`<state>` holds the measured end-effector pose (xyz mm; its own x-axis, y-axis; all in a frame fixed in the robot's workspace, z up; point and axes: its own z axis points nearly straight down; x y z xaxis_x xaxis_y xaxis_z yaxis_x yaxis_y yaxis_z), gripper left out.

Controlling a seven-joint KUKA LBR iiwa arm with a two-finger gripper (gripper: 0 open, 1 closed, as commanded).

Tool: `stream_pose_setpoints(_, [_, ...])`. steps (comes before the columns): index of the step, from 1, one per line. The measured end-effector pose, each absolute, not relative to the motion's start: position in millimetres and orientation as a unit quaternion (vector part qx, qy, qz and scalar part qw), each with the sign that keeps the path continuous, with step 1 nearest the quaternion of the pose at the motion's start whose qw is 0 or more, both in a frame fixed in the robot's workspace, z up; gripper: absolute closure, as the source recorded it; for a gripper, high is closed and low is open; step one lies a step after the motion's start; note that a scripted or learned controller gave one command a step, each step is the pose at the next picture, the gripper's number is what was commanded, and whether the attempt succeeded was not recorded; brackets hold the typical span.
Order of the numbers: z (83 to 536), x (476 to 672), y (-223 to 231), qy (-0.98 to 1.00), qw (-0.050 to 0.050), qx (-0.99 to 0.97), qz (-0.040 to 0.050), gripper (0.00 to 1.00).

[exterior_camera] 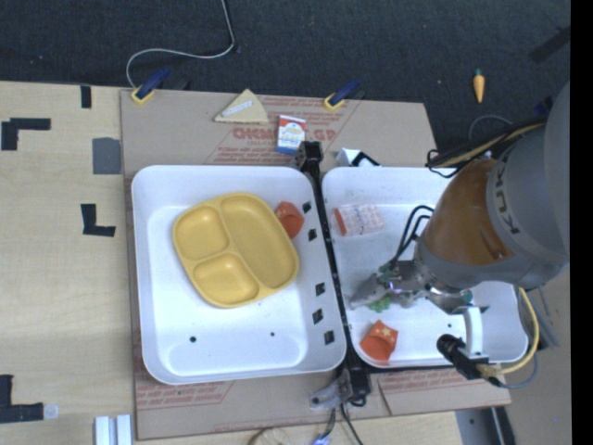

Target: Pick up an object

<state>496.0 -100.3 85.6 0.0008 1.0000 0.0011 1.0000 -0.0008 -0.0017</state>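
1. Over the right shallow white plastic bin [500, 336], the grey two-finger gripper [382, 286] is lowered; finger state cannot be told.
2. Nearest candidate: small orange-red crumpled soft object [379, 341], lying just below the gripper, apart from it.
3. A clear flat wrapped packet [359, 219] is seen farther up.
4. A yellow three-compartment plastic tray [236, 248] is laid in the left white bin [153, 276], with a small red rounded piece [290, 218] touching its edge.

Yellow tray [234, 248], white bins [157, 276], orange-red block [378, 341], orange arm band [474, 213].
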Motion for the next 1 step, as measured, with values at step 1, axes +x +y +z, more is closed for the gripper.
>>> stream_pose_setpoints(1, [95.5,497.0,-100.7,-0.707,-0.001,-0.707,-0.0004,1.00])
